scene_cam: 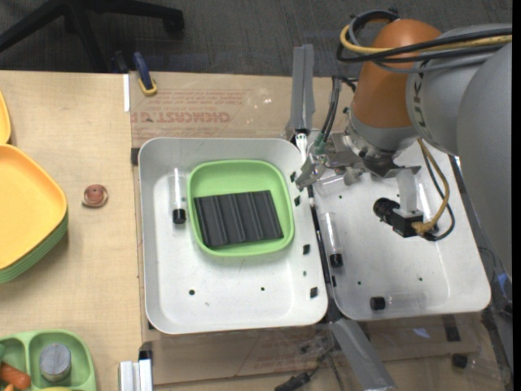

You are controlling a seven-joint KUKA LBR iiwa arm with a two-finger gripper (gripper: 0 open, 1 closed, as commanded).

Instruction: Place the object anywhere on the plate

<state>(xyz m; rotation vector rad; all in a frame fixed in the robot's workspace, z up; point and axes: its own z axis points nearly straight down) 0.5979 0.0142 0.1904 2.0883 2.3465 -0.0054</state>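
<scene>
One dark ribbed slab (240,218) lies on the green plate (199,187), presumably delivered; the pincer's (358,165) state I cannot tell.

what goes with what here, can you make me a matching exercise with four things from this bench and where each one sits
Things:
1. green square plastic plate
2. dark grey ribbed rectangular object
3. small round reddish-brown disc
4. stack of yellow plastic trays

Places:
A. at the view's left edge of the bench
B. lying on the green plate
C. inside the left white bin
D. on the bare wooden benchtop, between the yellow trays and the left bin

Pairs: 1-C, 2-B, 3-D, 4-A
</scene>
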